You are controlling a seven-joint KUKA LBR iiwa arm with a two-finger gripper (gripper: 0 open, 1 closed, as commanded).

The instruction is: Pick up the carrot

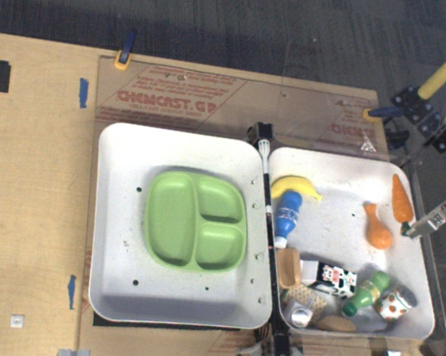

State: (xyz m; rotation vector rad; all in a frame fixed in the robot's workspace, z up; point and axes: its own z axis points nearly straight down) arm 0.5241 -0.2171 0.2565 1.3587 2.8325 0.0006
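The carrot (402,198) is orange and tapered. It lies against the far right wall of the right bin (346,169), pointing toward the back. My gripper (417,226) reaches in from the right edge, a slim grey metal shape slanting down to the left. Its tip sits at the bin's right rim, just below and to the right of the carrot's thick end. Nothing is visibly held.
An orange pear-shaped toy (378,226) lies just left of the carrot. The right bin also holds a banana (297,186), a blue bottle (286,213), a green bottle (366,291), a can (301,314) and small packs. The left bin (114,199) bears a green divided plate (198,220).
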